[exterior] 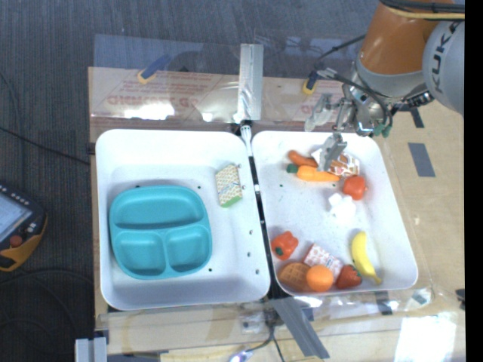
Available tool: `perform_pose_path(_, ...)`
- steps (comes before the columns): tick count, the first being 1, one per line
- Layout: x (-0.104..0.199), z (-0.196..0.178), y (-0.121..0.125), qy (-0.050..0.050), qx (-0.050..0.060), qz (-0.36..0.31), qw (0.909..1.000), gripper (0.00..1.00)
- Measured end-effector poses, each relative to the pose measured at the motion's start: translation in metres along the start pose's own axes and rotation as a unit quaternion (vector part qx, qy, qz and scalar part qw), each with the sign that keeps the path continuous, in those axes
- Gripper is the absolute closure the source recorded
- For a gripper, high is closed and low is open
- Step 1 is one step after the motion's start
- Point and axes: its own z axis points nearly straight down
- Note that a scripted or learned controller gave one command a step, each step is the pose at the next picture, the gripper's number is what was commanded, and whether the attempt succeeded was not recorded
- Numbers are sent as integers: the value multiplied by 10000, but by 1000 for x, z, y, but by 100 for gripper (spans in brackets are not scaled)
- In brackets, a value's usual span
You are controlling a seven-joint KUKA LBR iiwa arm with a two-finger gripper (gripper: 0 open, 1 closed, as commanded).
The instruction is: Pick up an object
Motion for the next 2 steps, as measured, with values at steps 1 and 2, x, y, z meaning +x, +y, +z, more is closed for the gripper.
perform_pose_path(1, -4, 127, 3, 16, -4, 666, 9978, 0)
perform_pose_path(2, 37, 143, -9, -54, 7, 517, 9986, 0)
